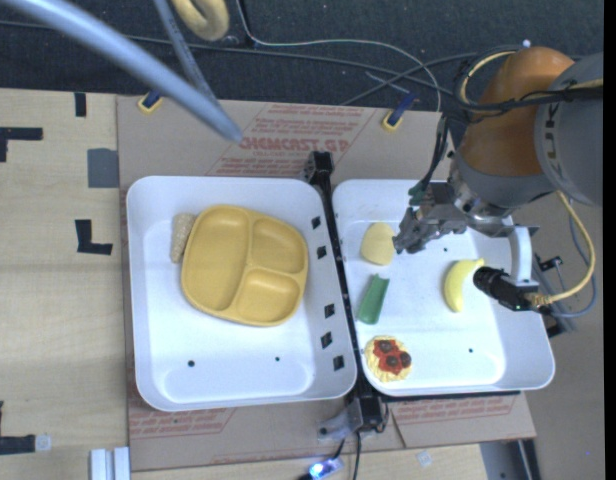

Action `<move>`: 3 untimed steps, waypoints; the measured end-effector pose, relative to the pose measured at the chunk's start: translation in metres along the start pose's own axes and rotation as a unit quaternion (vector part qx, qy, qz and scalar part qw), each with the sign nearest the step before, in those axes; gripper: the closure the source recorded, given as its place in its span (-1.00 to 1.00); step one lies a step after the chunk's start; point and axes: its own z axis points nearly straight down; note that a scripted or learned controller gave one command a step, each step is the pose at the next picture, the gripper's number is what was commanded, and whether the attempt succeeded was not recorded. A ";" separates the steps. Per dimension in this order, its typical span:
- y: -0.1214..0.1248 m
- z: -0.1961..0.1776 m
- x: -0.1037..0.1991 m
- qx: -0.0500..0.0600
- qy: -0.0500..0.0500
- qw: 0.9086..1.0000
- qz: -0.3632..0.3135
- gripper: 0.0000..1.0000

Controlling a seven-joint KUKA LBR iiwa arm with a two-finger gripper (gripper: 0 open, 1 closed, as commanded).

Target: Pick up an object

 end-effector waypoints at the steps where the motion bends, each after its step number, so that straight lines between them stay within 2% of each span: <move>1: -0.015 0.010 0.050 0.001 0.000 1.000 0.000 1.00; 3: -0.045 0.001 0.167 0.000 0.000 1.000 -0.002 1.00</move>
